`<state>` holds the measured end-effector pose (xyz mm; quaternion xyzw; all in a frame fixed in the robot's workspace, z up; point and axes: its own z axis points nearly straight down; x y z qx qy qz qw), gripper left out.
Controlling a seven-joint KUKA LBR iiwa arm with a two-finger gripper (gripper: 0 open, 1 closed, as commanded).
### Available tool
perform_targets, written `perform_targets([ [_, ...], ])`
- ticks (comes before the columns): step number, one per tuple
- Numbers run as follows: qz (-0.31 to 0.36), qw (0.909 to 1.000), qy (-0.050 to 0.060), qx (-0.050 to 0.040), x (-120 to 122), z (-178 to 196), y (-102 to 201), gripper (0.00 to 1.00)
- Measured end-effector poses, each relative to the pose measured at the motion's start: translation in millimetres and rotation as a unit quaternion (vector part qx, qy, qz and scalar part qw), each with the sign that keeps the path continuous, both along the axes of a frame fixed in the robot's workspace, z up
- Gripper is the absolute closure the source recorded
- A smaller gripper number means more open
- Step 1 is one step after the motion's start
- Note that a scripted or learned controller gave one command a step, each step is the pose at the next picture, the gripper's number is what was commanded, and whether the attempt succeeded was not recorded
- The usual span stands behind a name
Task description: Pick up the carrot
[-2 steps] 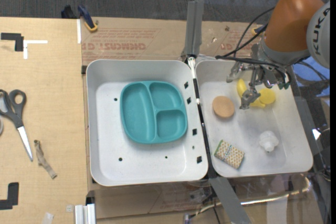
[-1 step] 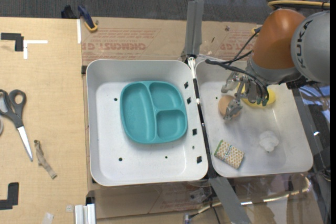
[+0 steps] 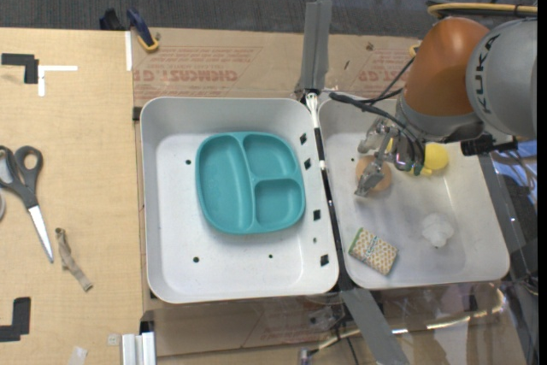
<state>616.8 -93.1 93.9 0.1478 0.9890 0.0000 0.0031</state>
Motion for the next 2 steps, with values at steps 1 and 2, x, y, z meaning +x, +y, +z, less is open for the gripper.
perform_targets([
  [1, -0.107, 0.9943, 0.000, 0.0004, 5.0, 0.2, -3.2, 0.00],
  [2, -0.179, 0.9839, 0.000, 0.0008, 1.3, 0.1, 0.3, 0.00],
])
